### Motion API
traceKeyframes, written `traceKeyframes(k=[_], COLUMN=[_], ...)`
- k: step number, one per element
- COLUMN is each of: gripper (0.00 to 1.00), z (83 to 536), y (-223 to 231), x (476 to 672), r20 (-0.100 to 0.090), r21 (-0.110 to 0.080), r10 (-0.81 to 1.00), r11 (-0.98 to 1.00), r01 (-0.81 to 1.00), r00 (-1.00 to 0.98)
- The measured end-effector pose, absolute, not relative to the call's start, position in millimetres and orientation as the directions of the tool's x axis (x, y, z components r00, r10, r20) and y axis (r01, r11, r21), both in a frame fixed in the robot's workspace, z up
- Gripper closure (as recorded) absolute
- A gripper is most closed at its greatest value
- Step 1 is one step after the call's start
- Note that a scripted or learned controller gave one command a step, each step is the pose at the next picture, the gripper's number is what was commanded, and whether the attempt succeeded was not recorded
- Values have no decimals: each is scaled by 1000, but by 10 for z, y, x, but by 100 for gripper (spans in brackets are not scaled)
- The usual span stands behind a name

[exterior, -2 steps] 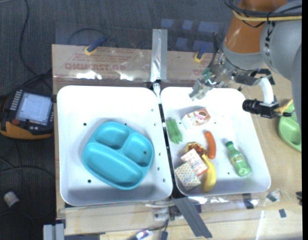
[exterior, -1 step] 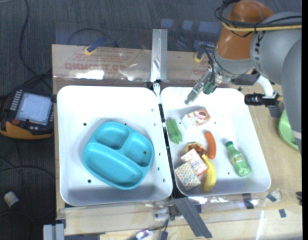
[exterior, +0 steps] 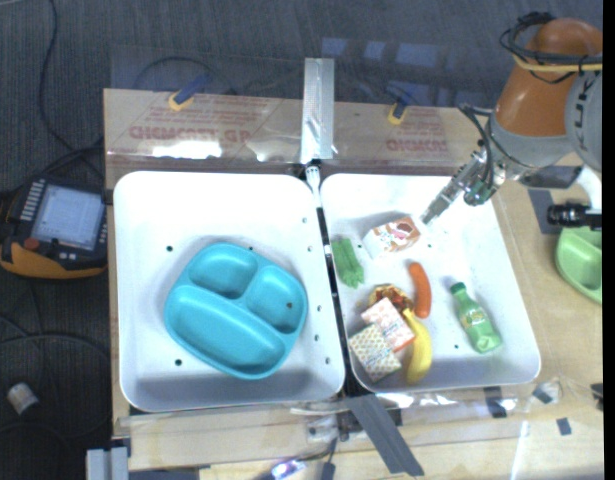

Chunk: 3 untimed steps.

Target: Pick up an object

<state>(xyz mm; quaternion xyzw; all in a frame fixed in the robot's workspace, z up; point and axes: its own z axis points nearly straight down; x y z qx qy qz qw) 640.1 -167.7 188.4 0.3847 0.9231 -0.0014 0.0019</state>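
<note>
Gripper (exterior: 434, 211) hovers over right bin (exterior: 512, 268) back area, fingers near-closed, nothing between them, tip just beside white packet (exterior: 392, 235), green bottle (exterior: 474, 319), banana (exterior: 419, 348), carrot (exterior: 420, 285) nearer front, blue tray (exterior: 237, 308) in left bin (exterior: 137, 268)

The arm (exterior: 547, 88) is grey with a rounded orange band, black cables looping over its top, narrowing to a slim metallic tool (exterior: 434, 211).
</note>
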Motion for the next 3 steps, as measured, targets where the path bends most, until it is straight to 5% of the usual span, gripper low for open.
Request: traceKeyframes(k=[1, 2, 3], gripper=[0, 0, 100], z=[1884, 923, 1025], y=[-1676, -1820, -1810], x=[6401, 5857, 5872], r20=[-4, -3, -4], r21=[-1, 0, 5], r10=[710, 687, 686], r11=[704, 727, 727], r01=[710, 687, 686], r00=[-704, -727, -727])
